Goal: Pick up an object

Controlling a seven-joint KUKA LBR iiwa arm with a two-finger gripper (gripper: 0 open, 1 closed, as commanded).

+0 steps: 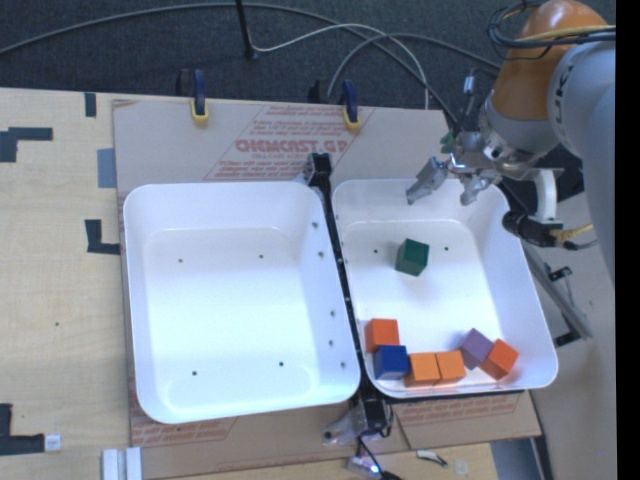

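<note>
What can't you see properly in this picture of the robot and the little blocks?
- Blue block: in the camera view, part of its side is hidden by the orange block pressed against it.
- Purple block: its right side is covered by another orange block.
- Robot arm: cut off by the picture's right and top edges.
- Printed red words on the cardboard: too small and blurred to read fully.
- Bench front: cut off at the bottom edge.

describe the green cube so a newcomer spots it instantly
Look in the right bin. The green cube sits alone near its middle, below the gripper. The other cubes, orange, blue and purple, crowd the near edge; this is the only green one.
</note>
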